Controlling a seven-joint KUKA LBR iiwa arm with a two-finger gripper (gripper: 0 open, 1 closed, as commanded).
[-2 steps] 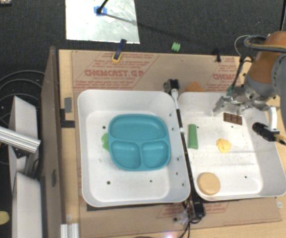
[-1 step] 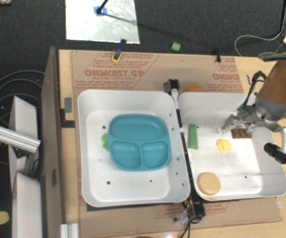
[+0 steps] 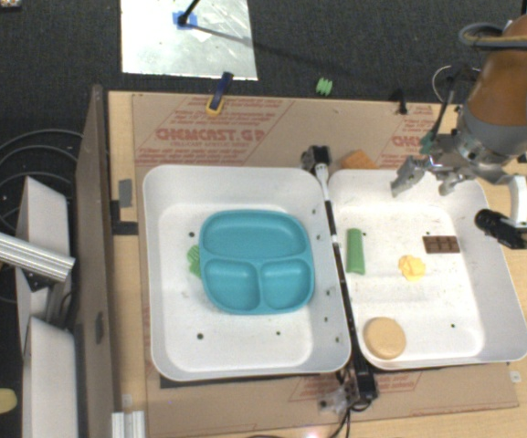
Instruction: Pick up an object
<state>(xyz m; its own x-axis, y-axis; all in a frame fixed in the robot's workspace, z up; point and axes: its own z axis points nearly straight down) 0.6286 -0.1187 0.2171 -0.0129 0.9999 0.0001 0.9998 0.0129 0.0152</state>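
Spread wide and holding nothing, the pincer [image 3: 429, 178] is seen over the far edge of the right bin [image 3: 496, 313]. Within that bin are found a green block [image 3: 355, 250], a yellow piece [image 3: 412, 267], a brown chocolate bar [image 3: 442, 244] and a tan round [image 3: 384, 338].

Partly hidden: green item [image 3: 193, 260] under the blue divided plate [image 3: 255, 260]; orange piece [image 3: 358, 160] behind the right bin's rim [image 3: 386, 173]; arm [image 3: 510, 80] cut off at the right edge.
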